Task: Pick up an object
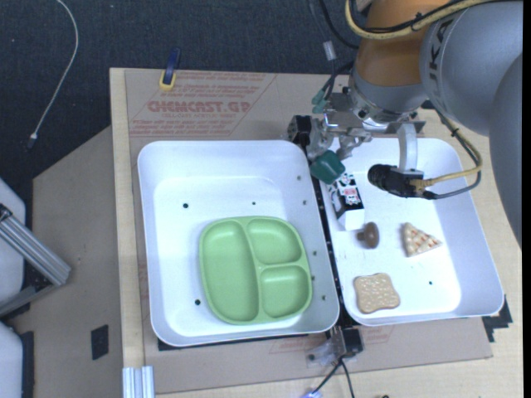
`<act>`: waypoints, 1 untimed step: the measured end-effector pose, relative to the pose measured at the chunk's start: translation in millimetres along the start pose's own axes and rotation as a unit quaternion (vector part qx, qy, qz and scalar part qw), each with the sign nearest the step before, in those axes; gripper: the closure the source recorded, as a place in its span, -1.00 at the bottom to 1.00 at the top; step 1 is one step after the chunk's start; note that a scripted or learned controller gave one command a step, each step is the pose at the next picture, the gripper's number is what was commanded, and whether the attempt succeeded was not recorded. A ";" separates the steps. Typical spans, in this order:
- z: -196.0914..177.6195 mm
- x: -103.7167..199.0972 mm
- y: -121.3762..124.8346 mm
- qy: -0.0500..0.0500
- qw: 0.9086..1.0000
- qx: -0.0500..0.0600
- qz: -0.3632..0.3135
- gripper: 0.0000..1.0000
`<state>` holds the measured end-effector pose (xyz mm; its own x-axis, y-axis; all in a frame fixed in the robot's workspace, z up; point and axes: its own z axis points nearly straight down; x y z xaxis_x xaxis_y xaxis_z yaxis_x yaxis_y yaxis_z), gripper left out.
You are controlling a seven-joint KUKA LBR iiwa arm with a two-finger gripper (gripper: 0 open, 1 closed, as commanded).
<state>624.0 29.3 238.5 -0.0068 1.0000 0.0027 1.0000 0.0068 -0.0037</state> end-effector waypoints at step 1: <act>-2.4 51.3 -8.4 0.000 1.000 0.000 0.000 1.00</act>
